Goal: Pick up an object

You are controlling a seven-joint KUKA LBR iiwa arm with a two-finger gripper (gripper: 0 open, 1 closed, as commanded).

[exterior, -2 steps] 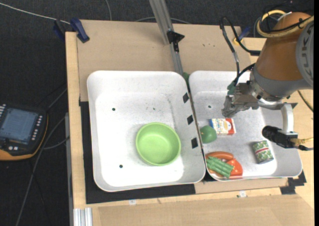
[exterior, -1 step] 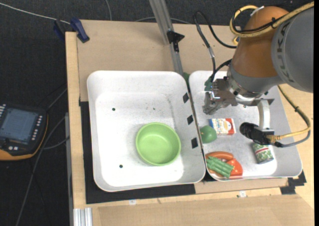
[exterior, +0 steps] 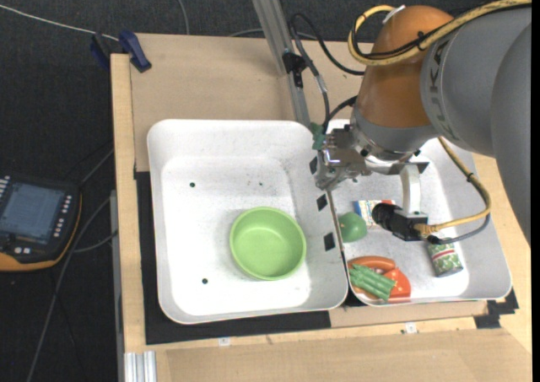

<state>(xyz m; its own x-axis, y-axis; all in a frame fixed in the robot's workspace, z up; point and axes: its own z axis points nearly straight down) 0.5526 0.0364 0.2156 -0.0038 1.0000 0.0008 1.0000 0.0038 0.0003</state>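
Arm reaches in over right bin, orange band above wrist. Gripper sits at that bin's left edge, by the divide between bins; claw state: cannot tell. Left bin: green bowl near its front right corner. Right bin: green ball just below gripper, apart from it; red/green item at front left corner; small packet toward front right.

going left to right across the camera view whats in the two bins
Round light-green plastic bowl in the left white bin → small green ball-shaped item → orange-and-green vegetable toy → small green-labelled packet near the right bin's far side.
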